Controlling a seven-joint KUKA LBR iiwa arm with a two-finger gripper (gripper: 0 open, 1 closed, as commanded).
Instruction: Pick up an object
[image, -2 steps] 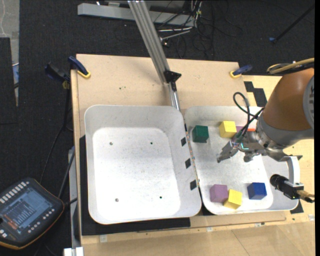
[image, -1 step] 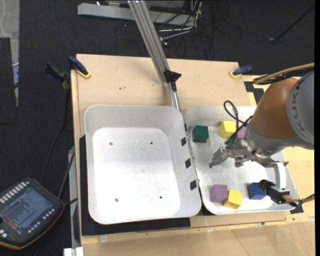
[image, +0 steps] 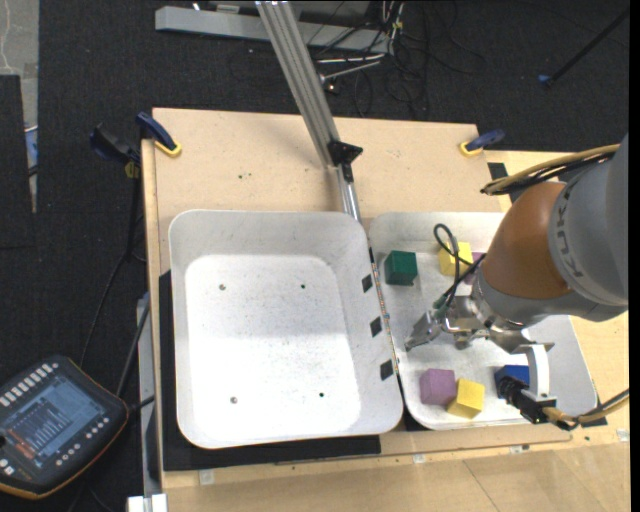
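1. Over the right-hand shallow white plastic bin (image: 590, 385) hangs the grey arm with its orange band (image: 535, 245), reaching in from the right.
2. Its metal two-finger gripper (image: 425, 333) sits low above the bin floor, near the bin's left wall, with the fingertips pointing left.
3. How far the pincer stands open I cannot tell; the tips are small and blurred, and nothing is seen between them.
4. A dark green cube (image: 401, 267) lies in the upper left part of the same bin, above the gripper and apart from it.
5. A yellow block (image: 452, 261) lies to the right of the green cube, partly crossed by a black cable (image: 447, 240) that loops from the wrist.
6. A purple cube (image: 437, 386) rests below the gripper, near the bin's front edge.
7. A second yellow cube (image: 466, 398) lies just beside the purple one, on its right, seemingly touching it.
8. A blue block (image: 512, 380) lies further right, partly hidden under the arm.
9. Beside this bin, the left-hand white speckled bin (image: 265, 325) lies on the tan wooden bench (image: 260, 155).
10. A handheld control pendant (image: 50, 425) lies on the floor at lower left.
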